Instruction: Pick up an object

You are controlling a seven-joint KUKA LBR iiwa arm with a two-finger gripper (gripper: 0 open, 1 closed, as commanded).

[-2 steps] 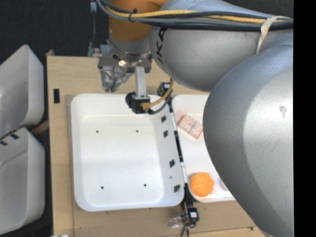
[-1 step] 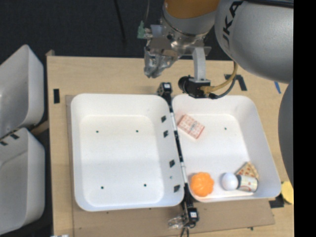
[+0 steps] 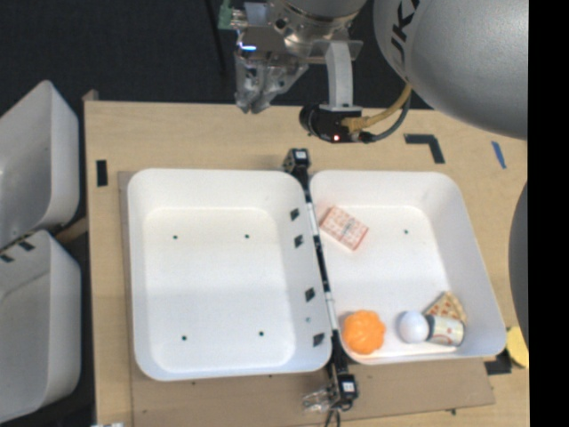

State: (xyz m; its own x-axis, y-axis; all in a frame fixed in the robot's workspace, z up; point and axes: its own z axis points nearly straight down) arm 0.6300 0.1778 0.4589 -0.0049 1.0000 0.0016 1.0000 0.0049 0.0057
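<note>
Pick not yet started.
End effector point(image 3: 258, 92) hovers beyond the bins, its opening indeterminable, nothing seen in it; orange ball point(image 3: 364, 331), white ball point(image 3: 412, 326) and patterned card point(image 3: 343, 228) lie in right bin point(image 3: 462, 205).

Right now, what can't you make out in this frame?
- Gripper: blurred in the camera view, so whether the jaws stand open or shut is unclear.
- Patterned card: print too small to read.
- Cup-like item: partly hidden by the white ball.
</note>
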